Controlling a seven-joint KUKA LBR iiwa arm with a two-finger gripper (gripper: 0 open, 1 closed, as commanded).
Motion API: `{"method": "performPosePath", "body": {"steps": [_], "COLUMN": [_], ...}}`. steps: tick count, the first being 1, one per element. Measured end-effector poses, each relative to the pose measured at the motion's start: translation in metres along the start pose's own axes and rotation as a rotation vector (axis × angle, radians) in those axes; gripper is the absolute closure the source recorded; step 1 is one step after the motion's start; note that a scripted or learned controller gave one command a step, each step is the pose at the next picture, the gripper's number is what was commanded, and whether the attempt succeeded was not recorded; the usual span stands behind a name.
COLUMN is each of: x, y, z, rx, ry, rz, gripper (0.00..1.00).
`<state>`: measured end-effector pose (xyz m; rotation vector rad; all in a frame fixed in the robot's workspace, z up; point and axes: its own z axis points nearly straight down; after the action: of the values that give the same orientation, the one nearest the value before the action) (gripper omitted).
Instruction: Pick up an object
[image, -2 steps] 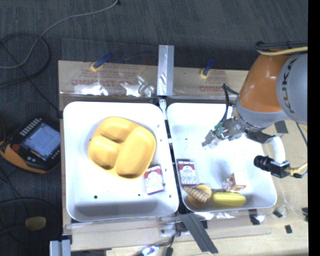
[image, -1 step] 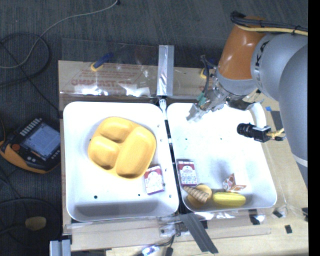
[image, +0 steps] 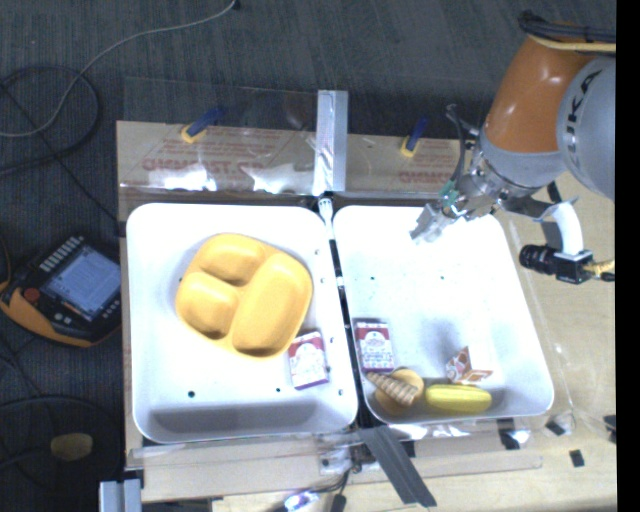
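Gripper (image: 432, 224) hovers above the right bin (image: 520, 300) rear edge (finger state cannot be determined); banana (image: 458, 399) and red carton (image: 374, 345) lie near its front.

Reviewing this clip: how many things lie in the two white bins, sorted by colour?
Yellow: 2, the big pillow-like lump in the left bin and the banana in the right.
Red and white: 3, one small box left, one small box and a carton right.
Tan: 1, a round piece beside the banana.
Total: 6
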<state>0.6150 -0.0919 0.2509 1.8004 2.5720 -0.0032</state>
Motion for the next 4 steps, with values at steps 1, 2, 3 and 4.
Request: {"method": "performPosePath", "body": {"steps": [1,2,3,4], "x": [0.039,0.014,0.048,0.017], "y": [-0.04,0.045,0.005,-0.03], "z": [0.031,0.033,0.04,0.008], "rx": [0.002,0.001,0.002,0.0], "ry": [0.001,-0.001,0.001,0.0], "rz": [0.001,-0.051,0.018,0.0], "gripper": [1.0,1.0,1.0,1.0]}}
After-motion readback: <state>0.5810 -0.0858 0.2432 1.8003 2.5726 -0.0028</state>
